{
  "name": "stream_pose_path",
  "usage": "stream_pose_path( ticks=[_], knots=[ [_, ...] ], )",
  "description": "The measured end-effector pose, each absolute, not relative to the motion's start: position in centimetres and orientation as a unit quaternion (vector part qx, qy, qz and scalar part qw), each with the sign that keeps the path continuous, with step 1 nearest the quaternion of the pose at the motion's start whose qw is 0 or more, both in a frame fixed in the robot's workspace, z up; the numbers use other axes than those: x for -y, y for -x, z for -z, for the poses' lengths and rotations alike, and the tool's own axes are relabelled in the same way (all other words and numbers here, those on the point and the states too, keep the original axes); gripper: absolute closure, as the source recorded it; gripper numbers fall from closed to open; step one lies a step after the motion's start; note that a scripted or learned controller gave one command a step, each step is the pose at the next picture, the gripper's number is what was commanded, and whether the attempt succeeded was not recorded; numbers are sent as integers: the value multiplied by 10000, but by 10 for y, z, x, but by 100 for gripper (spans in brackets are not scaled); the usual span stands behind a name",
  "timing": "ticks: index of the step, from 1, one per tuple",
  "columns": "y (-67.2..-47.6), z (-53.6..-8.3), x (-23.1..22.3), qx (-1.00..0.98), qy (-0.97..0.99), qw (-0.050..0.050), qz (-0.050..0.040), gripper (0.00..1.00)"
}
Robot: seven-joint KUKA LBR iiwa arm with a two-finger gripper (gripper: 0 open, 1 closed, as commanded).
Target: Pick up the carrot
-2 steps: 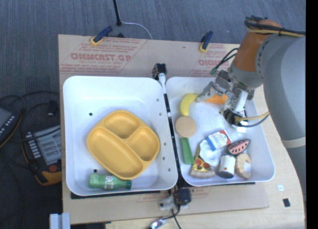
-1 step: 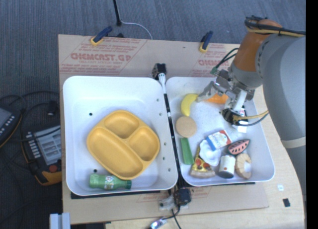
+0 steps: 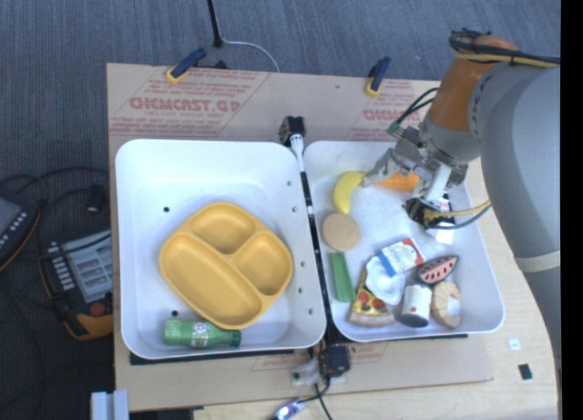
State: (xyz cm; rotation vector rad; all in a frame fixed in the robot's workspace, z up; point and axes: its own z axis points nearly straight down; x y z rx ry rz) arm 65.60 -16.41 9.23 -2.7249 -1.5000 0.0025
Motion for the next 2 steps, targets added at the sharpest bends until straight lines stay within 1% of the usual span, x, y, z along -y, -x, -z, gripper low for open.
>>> stream_pose_path(
  ticks=[2],
  knots=[
    [-656,-92,165,4922,8704,156,1,0]
  ],
)
